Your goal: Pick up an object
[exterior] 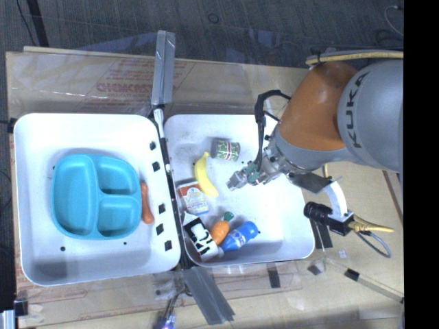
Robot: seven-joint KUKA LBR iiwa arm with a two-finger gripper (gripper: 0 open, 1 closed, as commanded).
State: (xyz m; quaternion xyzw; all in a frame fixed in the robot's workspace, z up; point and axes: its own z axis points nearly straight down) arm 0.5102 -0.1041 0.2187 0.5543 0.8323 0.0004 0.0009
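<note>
The metal gripper [240, 179] hangs over the smooth white right bin [295, 245], finger state impossible to tell; a curved yellow banana [204, 175] lies at its nine o'clock.

dark ribbed floor [206, 12] lies beyond a pale wooden bench [82, 74].

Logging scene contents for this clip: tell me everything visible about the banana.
The banana is yellow, curved and looks like smooth plastic, lying flat on the floor of the right bin, its upper left area. Its lower end meets a small red and white packet. It lies left of the end effector, apart from it.
</note>
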